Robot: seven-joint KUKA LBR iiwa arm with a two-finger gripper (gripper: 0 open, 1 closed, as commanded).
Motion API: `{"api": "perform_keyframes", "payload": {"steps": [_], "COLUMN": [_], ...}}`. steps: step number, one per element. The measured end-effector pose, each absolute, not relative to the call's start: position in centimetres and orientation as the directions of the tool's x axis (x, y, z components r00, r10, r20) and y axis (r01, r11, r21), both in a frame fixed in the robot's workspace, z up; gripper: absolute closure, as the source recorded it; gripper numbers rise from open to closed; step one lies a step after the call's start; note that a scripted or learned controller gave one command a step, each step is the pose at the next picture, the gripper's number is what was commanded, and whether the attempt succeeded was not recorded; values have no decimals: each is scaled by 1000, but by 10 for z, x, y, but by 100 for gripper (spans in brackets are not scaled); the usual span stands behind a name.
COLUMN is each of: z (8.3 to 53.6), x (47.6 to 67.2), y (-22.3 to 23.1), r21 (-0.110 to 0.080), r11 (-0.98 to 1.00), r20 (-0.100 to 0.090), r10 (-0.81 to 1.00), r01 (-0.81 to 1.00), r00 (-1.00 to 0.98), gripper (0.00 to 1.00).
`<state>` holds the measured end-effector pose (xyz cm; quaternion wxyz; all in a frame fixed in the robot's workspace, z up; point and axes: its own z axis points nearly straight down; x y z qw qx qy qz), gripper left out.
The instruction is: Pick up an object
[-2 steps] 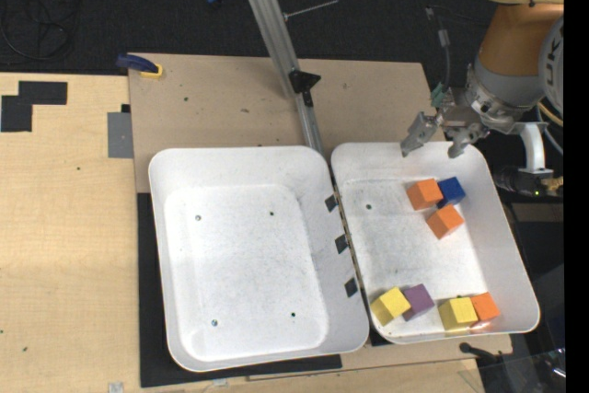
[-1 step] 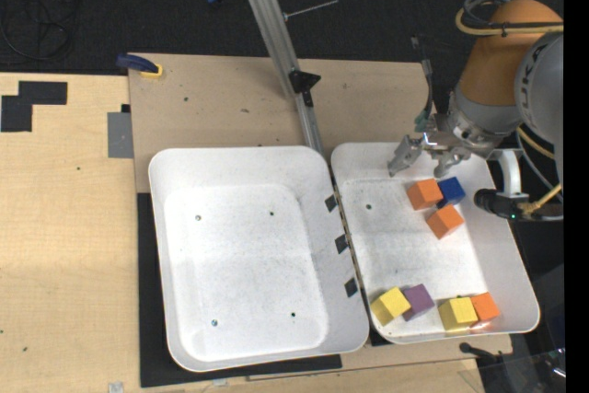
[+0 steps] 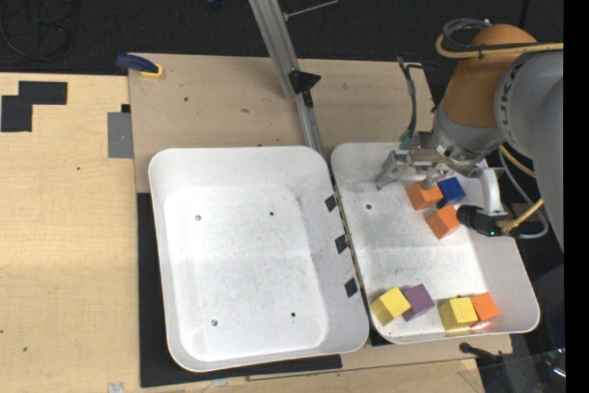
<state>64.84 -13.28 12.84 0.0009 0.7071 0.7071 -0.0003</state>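
Reaching in from the right, the grey arm (image 3: 515, 106) hangs its pincer (image 3: 414, 163) low over the far end of the right bin (image 3: 386, 244). Whether the pincer is spread or pressed together, I cannot tell. Just beside it lie an orange cube (image 3: 424, 194), a blue cube (image 3: 452, 190) and another orange cube (image 3: 443, 221). Along the near wall sit a yellow cube (image 3: 391, 304), a purple cube (image 3: 419, 298), a second yellow cube (image 3: 456, 313) and an orange one (image 3: 484, 306). The left bin (image 3: 239, 253) stands alongside on the surface (image 3: 202, 106).
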Motion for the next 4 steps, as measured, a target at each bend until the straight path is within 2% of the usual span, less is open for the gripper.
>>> {"api": "perform_keyframes", "payload": {"steps": [1, 4], "z": [141, 279], "x": [649, 650], "y": [-135, -129], "r21": [2, 3], "r11": [-6, 1], "r20": [-1, -1], "r10": [1000, 1000], "r01": [1000, 1000], "r00": [6, -1], "gripper": [100, 100]}}
